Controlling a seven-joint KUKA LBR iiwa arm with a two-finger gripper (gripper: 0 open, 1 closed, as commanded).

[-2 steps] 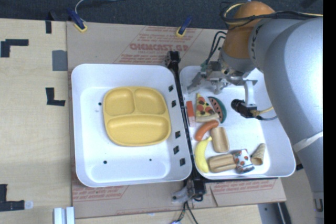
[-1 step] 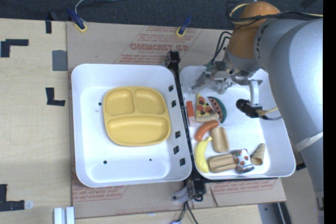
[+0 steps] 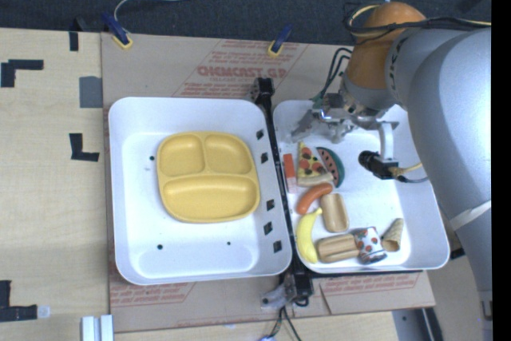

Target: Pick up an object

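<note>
The right bin [image 3: 423, 239] holds several toy foods: a pizza slice [image 3: 309, 164] beside a watermelon slice [image 3: 331, 165], a red sausage [image 3: 314, 196], a yellow banana [image 3: 306, 235], a hot dog bun [image 3: 334, 212], a bread roll [image 3: 335, 248], a small can [image 3: 369, 244] and a cone [image 3: 393, 233]. My gripper [image 3: 322, 124] hangs low over the back left part of this bin, just behind the pizza slice. I see no object in it. The grey arm with its orange band covers the bin's back right corner.
The left bin [image 3: 132, 204] carries a yellow divided plate [image 3: 209, 176]. Black clips [image 3: 269, 172] run along the seam between the bins. A small orange stick [image 3: 288, 166] lies by the right bin's left wall. A black cable plug [image 3: 374, 164] hangs from the arm over the bin.
</note>
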